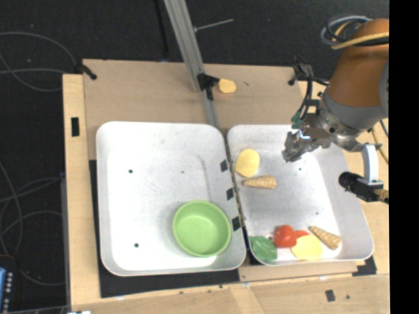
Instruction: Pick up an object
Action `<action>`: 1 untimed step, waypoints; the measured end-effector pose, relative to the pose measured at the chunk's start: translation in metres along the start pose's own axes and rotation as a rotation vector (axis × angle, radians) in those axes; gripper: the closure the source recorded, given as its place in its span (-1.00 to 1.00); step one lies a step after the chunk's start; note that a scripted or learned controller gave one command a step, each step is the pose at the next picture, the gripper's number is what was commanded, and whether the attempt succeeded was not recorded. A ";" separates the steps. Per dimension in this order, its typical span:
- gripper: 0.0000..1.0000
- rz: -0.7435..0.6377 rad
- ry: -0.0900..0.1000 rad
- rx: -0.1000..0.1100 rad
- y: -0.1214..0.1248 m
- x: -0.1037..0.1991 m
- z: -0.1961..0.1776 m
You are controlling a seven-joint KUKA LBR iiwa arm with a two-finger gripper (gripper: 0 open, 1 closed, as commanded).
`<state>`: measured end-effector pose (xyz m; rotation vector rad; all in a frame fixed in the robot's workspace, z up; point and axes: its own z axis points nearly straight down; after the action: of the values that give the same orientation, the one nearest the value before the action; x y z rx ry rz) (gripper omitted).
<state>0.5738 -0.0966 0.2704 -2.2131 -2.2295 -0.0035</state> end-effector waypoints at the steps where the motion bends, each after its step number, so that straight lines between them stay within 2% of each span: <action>1: 1.00 -0.001 0.000 0.001 -0.015 0.053 -0.004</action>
<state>0.5584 -0.0441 0.2746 -2.2116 -2.2299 -0.0029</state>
